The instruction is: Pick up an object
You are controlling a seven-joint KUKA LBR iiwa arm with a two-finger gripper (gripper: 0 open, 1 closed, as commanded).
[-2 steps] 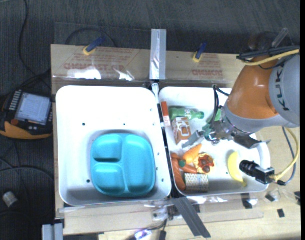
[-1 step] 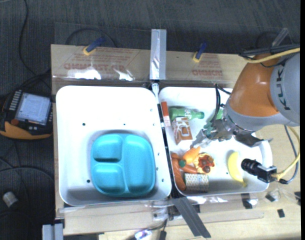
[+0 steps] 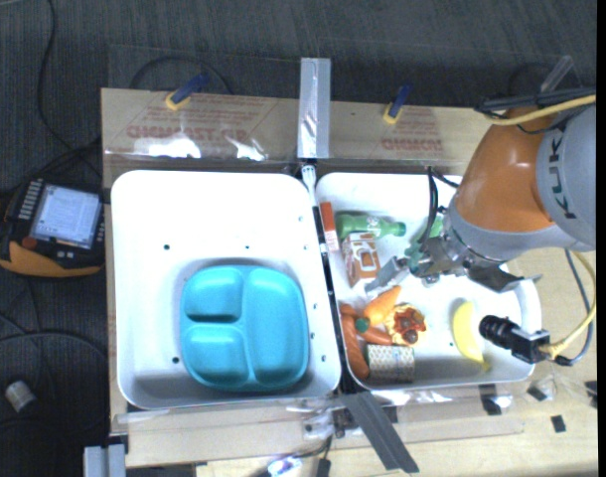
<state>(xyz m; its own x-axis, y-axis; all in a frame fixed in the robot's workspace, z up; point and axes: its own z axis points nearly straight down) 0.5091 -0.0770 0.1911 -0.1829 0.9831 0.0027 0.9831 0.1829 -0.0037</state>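
With the jaws (image 3: 414, 263) lowered into the crowded right bin (image 3: 432, 182) (their opening cannot be told), a miss is risked, since the carrot (image 3: 382, 306), carton (image 3: 361, 256) and bottle (image 3: 368, 226) lie packed together and two could be nudged or pinched at once.

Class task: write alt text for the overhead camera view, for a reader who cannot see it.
A grey and orange robot arm reaches from the right over the right white bin, its gripper above a jumble of small items including a yellow banana. The left white bin holds a blue divided tray.
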